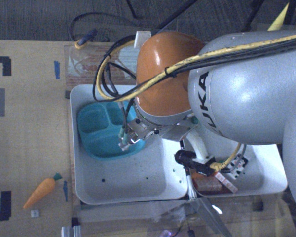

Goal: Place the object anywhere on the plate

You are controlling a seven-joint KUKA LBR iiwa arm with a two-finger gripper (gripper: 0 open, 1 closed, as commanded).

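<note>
Centre of the frame, item one: arm [227, 83], grey with orange band, hanging over the left bin [89, 181]. You will find the gripper [129, 139] low at the right edge of the teal plate [96, 127], a divided dish in the bin's upper left. Whether it grips anything cannot be told; no object is seen on the plate. Right bin [271, 177], lower right: a reddish-brown object [207, 184] beside cabling. Lower left, outside the bins: toy carrot [39, 192] on the bench [24, 132]. Judged status: placement not yet shown complete.
</note>
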